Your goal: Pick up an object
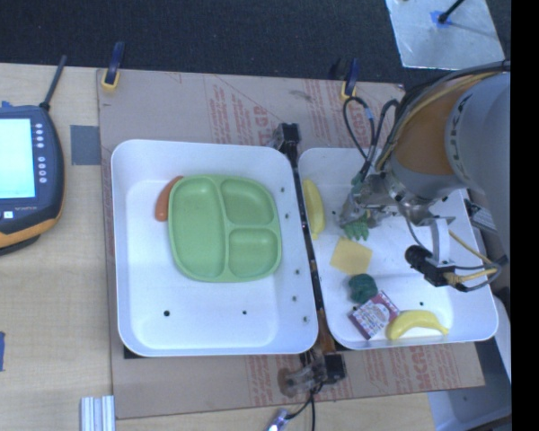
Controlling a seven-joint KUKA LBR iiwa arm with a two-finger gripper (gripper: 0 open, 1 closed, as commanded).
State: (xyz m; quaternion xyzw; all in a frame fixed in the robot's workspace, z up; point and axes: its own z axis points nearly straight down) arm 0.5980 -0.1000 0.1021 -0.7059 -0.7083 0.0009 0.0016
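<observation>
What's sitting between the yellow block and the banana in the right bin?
In the camera view, a dark green ball and a small red-and-white packet lie between the yellow block and the banana.

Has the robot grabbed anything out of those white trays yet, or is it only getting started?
Nothing looks lifted yet. The gripper is down in the right bin, right at a small green object; whether it grips it can't be told. The yellow block, banana and the rest lie there, so the pick remains.
</observation>
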